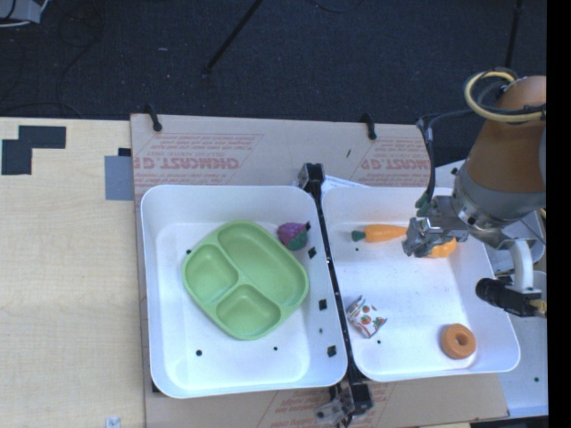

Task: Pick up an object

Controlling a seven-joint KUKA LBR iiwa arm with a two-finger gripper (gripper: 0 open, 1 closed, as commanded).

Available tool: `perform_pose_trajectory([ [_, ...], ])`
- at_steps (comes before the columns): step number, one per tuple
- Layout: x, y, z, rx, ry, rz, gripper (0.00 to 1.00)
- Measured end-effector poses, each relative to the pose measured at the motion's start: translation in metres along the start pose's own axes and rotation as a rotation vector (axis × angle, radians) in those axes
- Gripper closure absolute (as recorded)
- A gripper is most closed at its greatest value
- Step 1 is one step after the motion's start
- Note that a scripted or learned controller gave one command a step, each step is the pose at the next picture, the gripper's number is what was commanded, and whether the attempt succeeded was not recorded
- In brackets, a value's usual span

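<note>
My gripper (423, 238) hangs low over the far right part of the right bin (401, 364). Just left of it lies a toy carrot (380, 234) with a green tip. An orange piece (441, 249) lies partly hidden under the gripper's right side. I cannot tell whether anything sits between the fingers. A brown donut (459, 341) rests near the bin's front right corner. A small red-and-white wrapper (365, 317) lies near the bin's left wall.
The left bin (178, 364) holds a green divided plate (245, 279) and a small purple toy (292, 234) at the plate's far edge. A black divider (326, 275) runs between the bins. Cardboard lies under both bins.
</note>
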State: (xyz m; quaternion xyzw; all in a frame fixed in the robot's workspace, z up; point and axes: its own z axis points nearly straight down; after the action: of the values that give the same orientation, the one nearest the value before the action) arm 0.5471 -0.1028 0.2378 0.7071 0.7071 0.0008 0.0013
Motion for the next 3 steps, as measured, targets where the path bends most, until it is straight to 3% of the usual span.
perform_pose_trajectory([
  [1,-0.001,0.001,-0.053,0.000,0.000,0.000,1.00],
  [3,0.097,-0.019,-0.007,0.009,0.003,-0.004,1.00],
])
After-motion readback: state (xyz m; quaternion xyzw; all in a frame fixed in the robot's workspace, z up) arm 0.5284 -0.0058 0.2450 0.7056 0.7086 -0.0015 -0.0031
